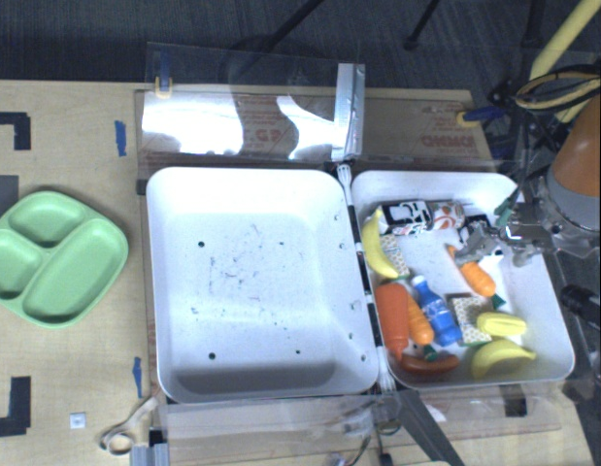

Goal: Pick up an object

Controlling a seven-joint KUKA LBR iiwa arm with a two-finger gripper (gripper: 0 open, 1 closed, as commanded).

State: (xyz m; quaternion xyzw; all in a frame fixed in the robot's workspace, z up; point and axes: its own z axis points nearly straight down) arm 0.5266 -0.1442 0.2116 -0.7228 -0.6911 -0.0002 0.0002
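Observation:
The right bin [557, 309] holds a heap of toys. A yellow banana [375, 248] lies along its left wall, with a black-and-white packet [407, 216] at the back. A big orange carrot [392, 316] and a blue bottle [437, 315] lie toward the front left. A small orange carrot [479, 279] sits mid-bin, and two yellow fruits [501, 342] rest at the front right. My gripper [478, 245] hangs low over the back right of this bin, just above the small orange carrot. Nothing can be seen held in it.
The left bin [164, 289] stands beside the right one, split from it by a shared wall. A green divided plate [53, 256] lies on the bench at far left. A clear panel and cardboard stand behind the bins. Cables and stands crowd the back right.

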